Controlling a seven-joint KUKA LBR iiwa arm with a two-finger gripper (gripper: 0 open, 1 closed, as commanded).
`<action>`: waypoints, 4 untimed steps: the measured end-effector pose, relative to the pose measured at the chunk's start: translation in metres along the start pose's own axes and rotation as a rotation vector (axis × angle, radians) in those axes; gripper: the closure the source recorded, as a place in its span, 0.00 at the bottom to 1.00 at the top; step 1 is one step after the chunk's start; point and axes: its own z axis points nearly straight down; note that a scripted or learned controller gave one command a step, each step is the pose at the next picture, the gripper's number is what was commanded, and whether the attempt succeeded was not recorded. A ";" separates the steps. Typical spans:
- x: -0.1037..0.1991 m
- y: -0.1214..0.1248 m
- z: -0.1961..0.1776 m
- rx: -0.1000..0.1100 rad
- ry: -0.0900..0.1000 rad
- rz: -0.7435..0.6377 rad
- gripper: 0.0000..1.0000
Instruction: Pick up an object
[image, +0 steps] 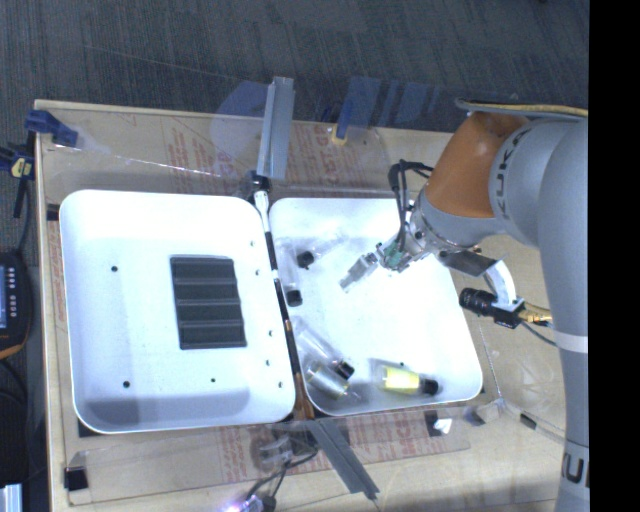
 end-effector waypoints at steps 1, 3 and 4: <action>0.055 0.076 0.032 -0.006 -0.008 -0.045 0.00; 0.056 0.054 0.049 -0.008 -0.009 -0.148 0.00; -0.002 0.014 -0.003 0.000 0.000 -0.160 0.00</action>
